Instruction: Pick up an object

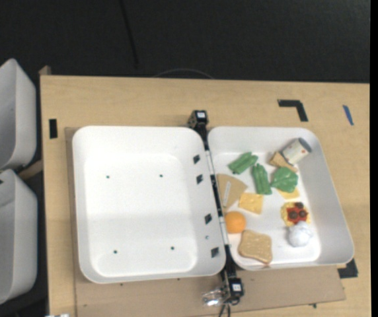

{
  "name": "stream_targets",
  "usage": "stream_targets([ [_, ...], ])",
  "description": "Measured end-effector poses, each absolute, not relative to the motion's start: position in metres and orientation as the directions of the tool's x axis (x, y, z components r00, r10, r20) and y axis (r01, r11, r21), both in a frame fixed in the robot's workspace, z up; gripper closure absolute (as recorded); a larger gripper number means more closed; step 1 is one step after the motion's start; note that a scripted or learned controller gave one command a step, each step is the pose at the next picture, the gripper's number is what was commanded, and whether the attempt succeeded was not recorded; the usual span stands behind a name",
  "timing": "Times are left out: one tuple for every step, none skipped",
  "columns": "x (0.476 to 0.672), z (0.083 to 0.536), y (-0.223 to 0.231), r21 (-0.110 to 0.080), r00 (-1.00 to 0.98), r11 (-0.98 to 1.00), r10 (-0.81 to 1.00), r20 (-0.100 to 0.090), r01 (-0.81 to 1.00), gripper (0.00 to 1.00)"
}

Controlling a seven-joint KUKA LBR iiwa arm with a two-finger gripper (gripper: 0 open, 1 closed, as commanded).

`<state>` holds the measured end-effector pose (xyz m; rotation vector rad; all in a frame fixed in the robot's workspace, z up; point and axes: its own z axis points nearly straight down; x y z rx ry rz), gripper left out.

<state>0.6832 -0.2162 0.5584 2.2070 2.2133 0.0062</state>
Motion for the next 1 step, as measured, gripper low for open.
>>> stream_targets([
  [0.6735, 0.4537, -0.1610, -0.007, -0.003, 0.003, 1.000, 0.001, 1.000, 1.00],
])
